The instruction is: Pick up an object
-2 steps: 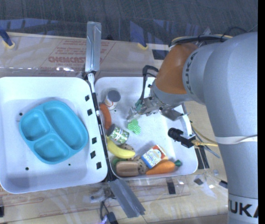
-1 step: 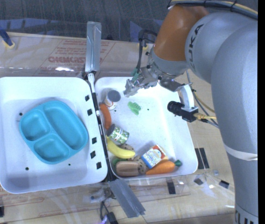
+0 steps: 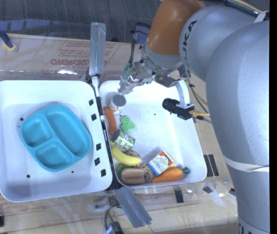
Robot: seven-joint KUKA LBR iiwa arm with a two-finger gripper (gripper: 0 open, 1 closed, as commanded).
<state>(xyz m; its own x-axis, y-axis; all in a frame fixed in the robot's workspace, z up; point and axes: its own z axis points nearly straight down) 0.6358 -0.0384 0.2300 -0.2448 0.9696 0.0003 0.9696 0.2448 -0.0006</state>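
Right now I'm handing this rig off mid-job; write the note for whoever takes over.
Gripper: low over the top-left corner of the right white bin; finger state unreadable, nothing seen held.
Objects: the yellow banana, orange carrot, brown bun-shaped toy, small printed packet and shiny can are clustered along that bin's left and bottom edges. The blue divided plate lies in the left white bin.
Done: no pick visible.
Left: grasp and lift one object.

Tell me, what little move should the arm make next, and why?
Probably straight down a little: the gripper sits at the right bin's upper left corner, just above a small grey-capped item beside the orange sausage-like toy, with nothing visibly between its fingers.
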